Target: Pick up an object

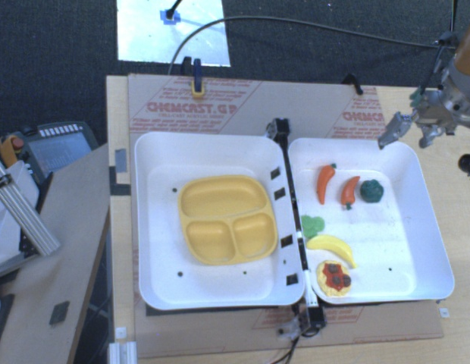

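Observation:
The right bin [428, 226] holds several toy foods: two orange-red peppers [324, 183] [349, 191], a dark green broccoli [371, 191], a light green piece [313, 224], a yellow banana [331, 247] and a small pizza round [335, 277]. My gripper [412, 133] hangs over the bin's far right corner, above and to the right of the broccoli. Its fingers stand open with nothing between them.
In the left bin [155, 203] lies a yellow compartment tray [224, 218]. Black clips run along the divider [284, 203] between the bins. A yellow clamp [197, 78] sits at the board's far edge. On the side table at left rests a teach pendant [57, 150].

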Robot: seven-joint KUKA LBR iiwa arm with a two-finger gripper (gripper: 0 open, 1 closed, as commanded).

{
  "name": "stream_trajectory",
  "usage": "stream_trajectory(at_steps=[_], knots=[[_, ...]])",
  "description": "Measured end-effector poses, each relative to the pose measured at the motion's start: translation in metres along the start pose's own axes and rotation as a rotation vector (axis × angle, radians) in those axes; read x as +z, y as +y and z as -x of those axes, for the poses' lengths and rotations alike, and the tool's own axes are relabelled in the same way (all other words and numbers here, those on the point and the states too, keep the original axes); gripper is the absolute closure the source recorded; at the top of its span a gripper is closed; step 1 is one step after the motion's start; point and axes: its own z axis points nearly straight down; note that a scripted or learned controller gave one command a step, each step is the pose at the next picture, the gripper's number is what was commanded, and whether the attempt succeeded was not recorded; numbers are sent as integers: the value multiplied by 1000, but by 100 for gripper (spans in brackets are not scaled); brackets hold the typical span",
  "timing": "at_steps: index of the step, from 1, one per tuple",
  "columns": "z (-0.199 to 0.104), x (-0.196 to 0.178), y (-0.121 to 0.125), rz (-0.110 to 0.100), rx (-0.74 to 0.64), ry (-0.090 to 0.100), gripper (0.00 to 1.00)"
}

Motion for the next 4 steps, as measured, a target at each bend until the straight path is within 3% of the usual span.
stream_trajectory(at_steps=[1,2,4], knots=[[-1,-7,2,10,-3,-2,0],[-8,50,-4,6,-1,-1,0],[-4,169,7,6,-1,-1,0]])
